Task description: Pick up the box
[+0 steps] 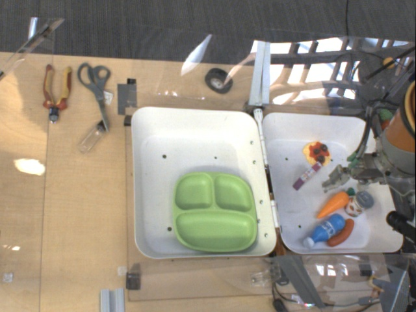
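The grey arm with its orange band enters from the right edge, wrist bent leftward. Its pincer [339, 176] hangs low, pointing left and slightly down, holding nothing visible.

Arm [398, 142] cut off at right edge

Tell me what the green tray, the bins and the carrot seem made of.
Green tray: likely moulded plastic, matte, with soft rounded compartments. Bins: white plastic by the look, smooth with a slight sheen and rounded corners. Carrot: probably a plastic toy, uniformly orange; too small to be sure.
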{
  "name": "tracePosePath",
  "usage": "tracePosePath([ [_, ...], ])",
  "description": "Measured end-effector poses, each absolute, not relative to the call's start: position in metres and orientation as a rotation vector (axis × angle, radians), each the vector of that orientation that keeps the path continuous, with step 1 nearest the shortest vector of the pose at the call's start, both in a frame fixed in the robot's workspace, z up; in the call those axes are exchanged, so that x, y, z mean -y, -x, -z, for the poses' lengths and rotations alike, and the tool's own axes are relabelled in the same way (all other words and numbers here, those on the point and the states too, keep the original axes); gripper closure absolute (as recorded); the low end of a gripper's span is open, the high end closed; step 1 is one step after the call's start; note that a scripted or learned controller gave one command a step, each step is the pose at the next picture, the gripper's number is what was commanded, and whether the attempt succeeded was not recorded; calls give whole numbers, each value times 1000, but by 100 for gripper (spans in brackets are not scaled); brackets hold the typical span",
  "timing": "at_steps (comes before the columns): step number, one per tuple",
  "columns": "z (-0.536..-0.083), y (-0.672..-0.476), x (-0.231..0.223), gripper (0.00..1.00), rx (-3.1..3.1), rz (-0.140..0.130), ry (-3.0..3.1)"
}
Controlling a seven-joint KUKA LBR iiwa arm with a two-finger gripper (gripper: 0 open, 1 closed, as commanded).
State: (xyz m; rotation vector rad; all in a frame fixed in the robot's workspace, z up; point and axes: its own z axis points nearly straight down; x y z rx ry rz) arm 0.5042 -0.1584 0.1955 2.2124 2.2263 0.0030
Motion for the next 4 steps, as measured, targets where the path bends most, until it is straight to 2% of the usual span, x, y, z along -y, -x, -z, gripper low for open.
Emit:
tracePosePath([
  [1,-95,-582,134,0,-2236,-3,-2202],
  [2,-90,-552,127,0,-2327,-14,-2089],
  [3,-102,-555,127,100,-2322,-20,-2081],
  [4,-217,-532,80,100,-2262,-7,-2171],
])
